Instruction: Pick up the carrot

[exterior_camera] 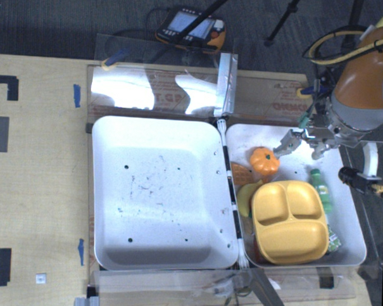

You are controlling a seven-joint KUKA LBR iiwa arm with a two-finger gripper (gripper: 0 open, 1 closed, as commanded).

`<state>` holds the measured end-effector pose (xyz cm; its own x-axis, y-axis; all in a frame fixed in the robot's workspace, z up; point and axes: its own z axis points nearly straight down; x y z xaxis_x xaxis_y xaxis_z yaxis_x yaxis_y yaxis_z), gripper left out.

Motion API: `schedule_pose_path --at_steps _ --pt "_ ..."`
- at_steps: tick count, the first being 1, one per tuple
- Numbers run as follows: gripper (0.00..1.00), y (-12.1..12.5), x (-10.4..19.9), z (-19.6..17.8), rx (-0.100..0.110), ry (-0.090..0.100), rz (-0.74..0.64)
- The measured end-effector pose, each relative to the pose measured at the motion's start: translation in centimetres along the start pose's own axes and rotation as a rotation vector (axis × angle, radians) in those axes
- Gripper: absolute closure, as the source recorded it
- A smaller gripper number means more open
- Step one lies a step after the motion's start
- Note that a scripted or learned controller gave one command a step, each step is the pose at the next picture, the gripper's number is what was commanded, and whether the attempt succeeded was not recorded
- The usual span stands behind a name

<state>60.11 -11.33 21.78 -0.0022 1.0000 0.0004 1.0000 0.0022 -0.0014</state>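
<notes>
Carrot (240, 175): orange sliver in right bin (355, 248), against the bin's left wall, just below the small pumpkin (264, 160) and partly hidden under the yellow tray (289, 221). Only its upper-left end shows. Pumpkin sits near the bin's far left corner, upright, green stem on top, touching or nearly touching the carrot. Yellow tray is a divided plate turned over, taking up most of the bin's middle and near end; a greenish item (245, 199) peeks out at its left edge, kind unclear. Green bottle (321, 190) lies along the tray's right side, near the bin's right wall. Left bin (116, 136) has scuff marks and a few dark dots on its floor. Gripper (304, 144) hangs over the far part of right bin, right of the pumpkin, fingers spread apart, nothing between them. One fingertip points toward the pumpkin, close but not touching. Arm (362, 80), orange band, comes in from the upper right. Handheld controller (189, 28) lies on the dark floor beyond the bench.
</notes>
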Motion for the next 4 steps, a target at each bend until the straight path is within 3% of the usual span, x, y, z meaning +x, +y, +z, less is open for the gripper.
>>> schedule_pose_path --at_steps 1,2,3,4 --pt "0.00 0.7 0.3 11.2 -0.002 -0.001 -0.269" --pt "1.00 0.8 0.3 10.1 -0.006 -0.001 -0.267" --pt "1.00 6.7 2.1 2.8 -0.004 -0.001 -0.072" --pt "0.00 6.6 2.1 2.8 -0.004 -0.002 -0.072"
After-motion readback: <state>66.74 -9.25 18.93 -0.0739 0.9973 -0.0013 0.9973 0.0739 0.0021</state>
